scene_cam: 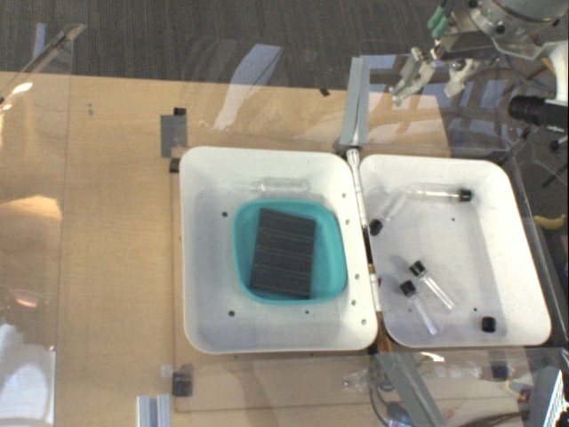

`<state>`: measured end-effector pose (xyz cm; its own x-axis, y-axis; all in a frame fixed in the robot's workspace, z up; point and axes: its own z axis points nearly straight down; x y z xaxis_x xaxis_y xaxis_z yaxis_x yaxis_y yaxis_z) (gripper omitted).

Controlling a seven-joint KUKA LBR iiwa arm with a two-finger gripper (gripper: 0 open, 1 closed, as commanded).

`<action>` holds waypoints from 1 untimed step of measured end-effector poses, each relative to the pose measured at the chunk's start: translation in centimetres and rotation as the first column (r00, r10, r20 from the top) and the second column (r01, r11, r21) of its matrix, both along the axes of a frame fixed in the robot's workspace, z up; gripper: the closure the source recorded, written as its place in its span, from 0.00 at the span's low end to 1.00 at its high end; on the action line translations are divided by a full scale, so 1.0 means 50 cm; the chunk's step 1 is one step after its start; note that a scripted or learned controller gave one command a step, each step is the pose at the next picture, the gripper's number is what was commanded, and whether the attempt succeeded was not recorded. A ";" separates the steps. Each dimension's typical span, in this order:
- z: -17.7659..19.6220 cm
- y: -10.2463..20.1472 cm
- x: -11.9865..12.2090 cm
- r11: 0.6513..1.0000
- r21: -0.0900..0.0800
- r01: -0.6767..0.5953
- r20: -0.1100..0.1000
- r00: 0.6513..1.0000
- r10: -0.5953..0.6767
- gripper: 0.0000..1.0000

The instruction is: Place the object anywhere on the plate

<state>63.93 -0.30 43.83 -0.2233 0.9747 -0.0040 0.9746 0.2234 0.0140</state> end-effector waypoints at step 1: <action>-0.003 -0.142 0.038 0.995 -0.001 0.098 -0.001 0.995 -0.098 0.00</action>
<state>65.83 -7.38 43.71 -0.1266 0.9919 -0.0043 0.9919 0.1266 0.0126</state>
